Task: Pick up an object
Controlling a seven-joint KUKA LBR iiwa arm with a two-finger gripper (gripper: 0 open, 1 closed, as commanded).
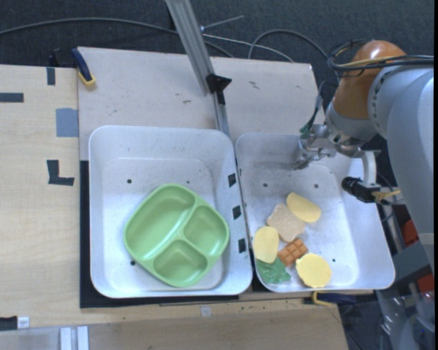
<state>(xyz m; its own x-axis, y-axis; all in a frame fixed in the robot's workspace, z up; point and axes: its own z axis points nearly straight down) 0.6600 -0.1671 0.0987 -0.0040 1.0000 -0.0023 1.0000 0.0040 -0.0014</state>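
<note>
A green divided plate (176, 233) lies in the left white bin (102, 195).

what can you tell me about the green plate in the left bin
The green plate is a light green divided tray that looks like smooth plastic, with rounded corners and three compartments: one long section on its left side and two smaller ones on its right. It lies flat and right side up, turned at an angle, on the floor of the left bin, toward the near right corner. Nothing shows in its compartments. Whether its edge touches the bin's wall is unclear.
</note>
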